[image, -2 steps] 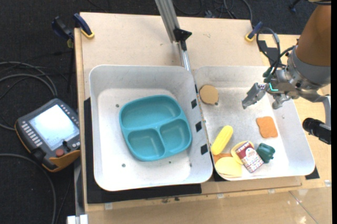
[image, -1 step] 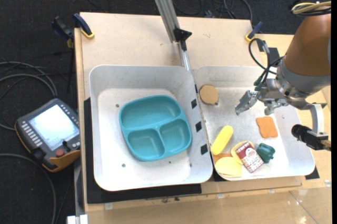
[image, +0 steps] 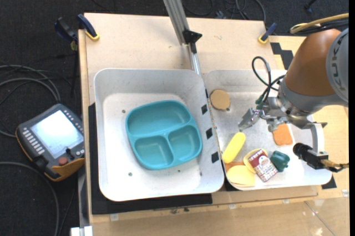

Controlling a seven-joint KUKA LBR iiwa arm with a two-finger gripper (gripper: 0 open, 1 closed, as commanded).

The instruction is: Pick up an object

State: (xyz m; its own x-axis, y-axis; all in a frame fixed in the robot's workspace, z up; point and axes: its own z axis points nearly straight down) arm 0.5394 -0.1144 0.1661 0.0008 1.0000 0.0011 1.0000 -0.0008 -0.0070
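Dark floor surrounds our counter. In the right bin, our tool hangs over the yellow banana, seemingly spread and holding nothing. We should centre over it, then descend straight.

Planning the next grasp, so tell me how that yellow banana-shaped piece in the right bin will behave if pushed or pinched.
The yellow banana-shaped piece looks like smooth toy plastic, so probably light and stiff, and perhaps slippery. Its rounded, elongated body may roll or pivot if pushed sideways. It lies close to the yellow round piece, so a nudge could shift both.
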